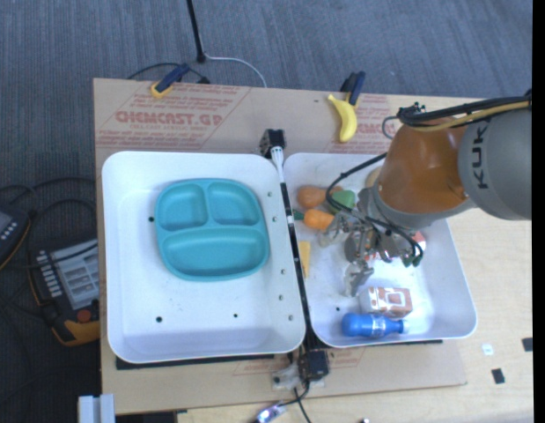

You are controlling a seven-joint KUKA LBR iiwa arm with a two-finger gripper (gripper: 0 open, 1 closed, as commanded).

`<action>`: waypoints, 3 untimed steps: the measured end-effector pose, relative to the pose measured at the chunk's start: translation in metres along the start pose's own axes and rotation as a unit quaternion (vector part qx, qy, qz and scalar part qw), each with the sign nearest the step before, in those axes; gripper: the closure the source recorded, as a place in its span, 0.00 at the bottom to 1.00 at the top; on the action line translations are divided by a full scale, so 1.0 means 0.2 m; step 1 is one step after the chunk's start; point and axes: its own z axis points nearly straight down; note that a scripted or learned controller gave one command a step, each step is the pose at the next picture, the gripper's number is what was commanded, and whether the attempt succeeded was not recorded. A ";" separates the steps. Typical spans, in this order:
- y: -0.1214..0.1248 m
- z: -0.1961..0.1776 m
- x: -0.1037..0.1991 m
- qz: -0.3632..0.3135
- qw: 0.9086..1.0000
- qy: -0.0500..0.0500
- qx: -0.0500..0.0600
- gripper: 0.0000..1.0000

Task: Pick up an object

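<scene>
Camera view, claw [358, 267] low in right bin [457, 280], grip state unreadable, arm [430, 170] hiding green item [342, 198]

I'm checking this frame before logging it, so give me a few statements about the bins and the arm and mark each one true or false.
1. The teal tray lies in the left bin. True.
2. The blue bottle lies in the left bin. False: it lies in the right bin, near its front wall.
3. The banana lies outside both bins, on the board behind them. True.
4. The gripper hangs over the teal tray. False: it is over the right bin.
5. The teal tray is full of toys. False: its compartments hold nothing.
</scene>
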 end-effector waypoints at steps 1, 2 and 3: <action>0.00 -0.06 -0.02 0.001 1.000 -0.006 0.000 1.00; 0.01 -0.06 -0.01 0.001 1.000 -0.006 0.000 0.00; 0.01 -0.11 -0.02 0.002 1.000 -0.007 -0.001 1.00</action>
